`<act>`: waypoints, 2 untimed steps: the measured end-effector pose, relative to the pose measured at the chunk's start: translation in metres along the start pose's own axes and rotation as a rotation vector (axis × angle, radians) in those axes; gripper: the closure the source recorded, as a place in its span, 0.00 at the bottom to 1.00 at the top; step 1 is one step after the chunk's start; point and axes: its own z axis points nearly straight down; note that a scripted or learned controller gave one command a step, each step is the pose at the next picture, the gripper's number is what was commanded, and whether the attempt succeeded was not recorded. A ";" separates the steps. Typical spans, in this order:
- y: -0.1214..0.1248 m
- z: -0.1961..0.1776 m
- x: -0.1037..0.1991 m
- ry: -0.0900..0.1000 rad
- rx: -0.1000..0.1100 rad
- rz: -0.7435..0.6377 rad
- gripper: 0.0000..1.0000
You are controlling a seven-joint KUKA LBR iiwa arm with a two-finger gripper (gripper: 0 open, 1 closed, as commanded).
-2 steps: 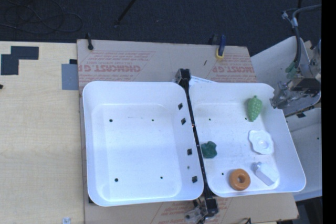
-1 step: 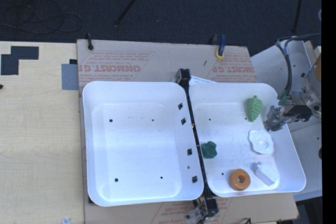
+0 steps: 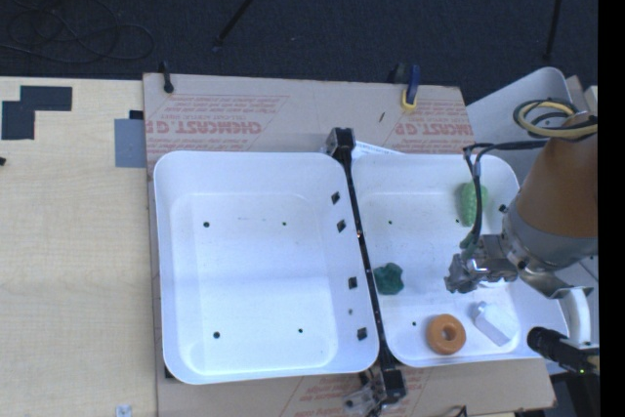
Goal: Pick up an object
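Two white bins sit side by side on the bench; the left bin [image 3: 176,210] shows bare floor, the right bin [image 3: 410,210] holds four small things. The gripper [image 3: 471,273] hangs over the right bin's floor (the arm [image 3: 557,200] above it is cut off by the frame's right side); whether its claw is apart or together I cannot tell. An orange ring [image 3: 446,334] lies near the front wall; a dark green lump [image 3: 390,278] rests by the divider; a pale block [image 3: 490,323] lies just beside the ring, its shape hard to make out; a light green object [image 3: 470,202], partly hidden behind a black cable, sits toward the back.
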 end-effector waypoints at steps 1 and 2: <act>0.003 -0.007 -0.002 -0.003 -0.014 0.003 0.00; 0.003 -0.007 -0.002 -0.003 -0.014 0.003 0.00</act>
